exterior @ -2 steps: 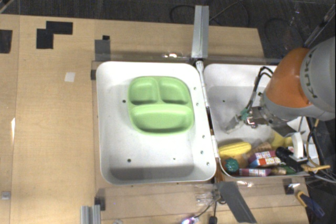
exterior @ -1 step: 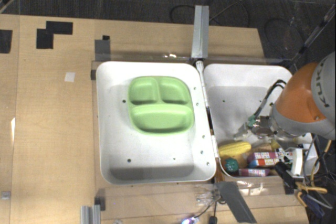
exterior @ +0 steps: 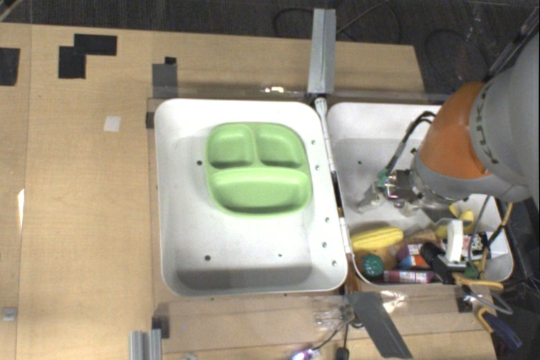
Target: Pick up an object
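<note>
The gripper (exterior: pixel 390 191) is hanging low over the middle of the right shallow white plastic bin (exterior: pixel 363 139). From this slanted view I cannot tell whether it is parted or closed, and I am judging the pick as not yet made. It is poised just behind the clutter, which is probably why the grey arm with the glossy orange band (exterior: pixel 451 135) is reaching in steeply over the bin's right edge: the pickable things are all crowding along the near edge. Closest to the gripper, a yellow, ridged, corn-cob-shaped toy (exterior: pixel 377 238) is lying lengthwise by the near-left corner. It is looking like the likeliest target, its bumpy rounded body probably offering a fair hold across its width. Just in front of it a small smooth teal ball (exterior: pixel 371 266) is sitting against the near wall, apt to roll. Beside that, a jumble of small red and blue pieces (exterior: pixel 413 259) is lying too tangled to tell apart. In the left shallow white bin (exterior: pixel 181 206), a matte pale-green plastic plate with three compartments (exterior: pixel 257 167) is resting flat towards the far edge, well apart from the gripper.
</note>
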`<state>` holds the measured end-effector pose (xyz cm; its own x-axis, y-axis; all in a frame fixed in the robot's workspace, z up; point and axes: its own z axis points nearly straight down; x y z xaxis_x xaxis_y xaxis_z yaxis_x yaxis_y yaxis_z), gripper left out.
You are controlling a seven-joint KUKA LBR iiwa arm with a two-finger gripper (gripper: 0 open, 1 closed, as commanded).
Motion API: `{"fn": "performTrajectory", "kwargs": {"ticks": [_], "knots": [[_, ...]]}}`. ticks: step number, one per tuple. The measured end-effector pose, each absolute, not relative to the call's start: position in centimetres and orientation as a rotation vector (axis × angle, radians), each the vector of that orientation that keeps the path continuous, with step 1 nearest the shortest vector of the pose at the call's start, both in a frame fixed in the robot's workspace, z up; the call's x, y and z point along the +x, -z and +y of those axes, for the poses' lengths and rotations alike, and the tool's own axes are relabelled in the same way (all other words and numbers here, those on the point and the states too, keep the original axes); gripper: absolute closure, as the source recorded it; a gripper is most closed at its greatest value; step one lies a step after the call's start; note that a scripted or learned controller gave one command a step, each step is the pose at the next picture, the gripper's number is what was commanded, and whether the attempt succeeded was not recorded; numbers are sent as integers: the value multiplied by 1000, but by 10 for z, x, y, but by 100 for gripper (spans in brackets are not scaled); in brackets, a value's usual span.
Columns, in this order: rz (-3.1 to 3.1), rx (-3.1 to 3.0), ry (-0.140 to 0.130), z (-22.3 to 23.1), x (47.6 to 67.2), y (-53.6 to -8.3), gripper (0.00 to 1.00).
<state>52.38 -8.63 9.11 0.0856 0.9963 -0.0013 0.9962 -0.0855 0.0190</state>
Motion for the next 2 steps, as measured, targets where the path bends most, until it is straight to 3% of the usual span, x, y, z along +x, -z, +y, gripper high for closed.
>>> {"fn": "performTrajectory", "kwargs": {"ticks": [1, 2], "knots": [[2141, 2279, -17, -137, 492, -91, 0], [2112, 2306, -19, -93, 525, -91, 0]]}}
